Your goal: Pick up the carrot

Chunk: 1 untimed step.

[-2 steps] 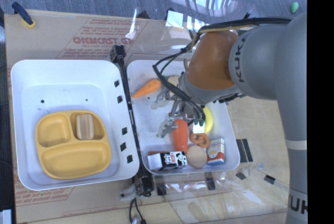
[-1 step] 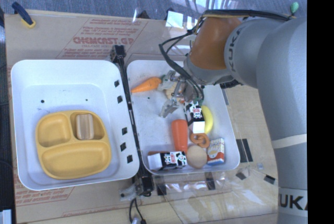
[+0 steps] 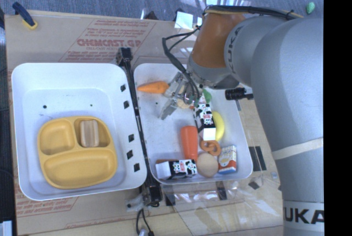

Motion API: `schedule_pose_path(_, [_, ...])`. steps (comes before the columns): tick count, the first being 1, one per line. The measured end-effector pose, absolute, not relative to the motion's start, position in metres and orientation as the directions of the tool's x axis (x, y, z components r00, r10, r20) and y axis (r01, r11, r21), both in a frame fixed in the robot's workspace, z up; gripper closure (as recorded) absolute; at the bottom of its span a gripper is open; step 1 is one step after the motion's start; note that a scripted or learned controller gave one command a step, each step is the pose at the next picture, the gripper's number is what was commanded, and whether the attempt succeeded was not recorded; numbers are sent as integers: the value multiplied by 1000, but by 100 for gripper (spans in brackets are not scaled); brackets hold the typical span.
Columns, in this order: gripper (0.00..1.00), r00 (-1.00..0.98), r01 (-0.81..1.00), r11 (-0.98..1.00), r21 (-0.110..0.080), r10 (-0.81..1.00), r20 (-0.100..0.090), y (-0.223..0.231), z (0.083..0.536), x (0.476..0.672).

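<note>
The carrot (image 3: pixel 153 87) is orange and lies on the floor of the right bin (image 3: pixel 165 136) near its far left corner, pointing left. My gripper (image 3: pixel 170 103) hangs just right of and slightly in front of the carrot's thick end. Its metal fingers (image 3: pixel 166 111) are spread open with nothing between them. The grey arm with its orange band (image 3: pixel 214 42) comes in from the right and covers the bin's far right part.
The right bin also holds an orange cylinder (image 3: pixel 189 141), a banana (image 3: pixel 219 126), a pretzel (image 3: pixel 210 147), an egg (image 3: pixel 207 164), two cow-print cartons (image 3: pixel 177 169) and a small can (image 3: pixel 227 159). The left bin (image 3: pixel 33 81) holds a yellow divided plate (image 3: pixel 77 152) with a wooden block.
</note>
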State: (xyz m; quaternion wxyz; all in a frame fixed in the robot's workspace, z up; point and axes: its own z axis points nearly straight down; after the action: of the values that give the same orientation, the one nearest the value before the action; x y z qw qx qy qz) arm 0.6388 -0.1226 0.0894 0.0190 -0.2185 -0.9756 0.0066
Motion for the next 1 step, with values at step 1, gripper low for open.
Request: schedule_pose_path(1, [0,-907,419,908,-32,419,28,-114,89,638])
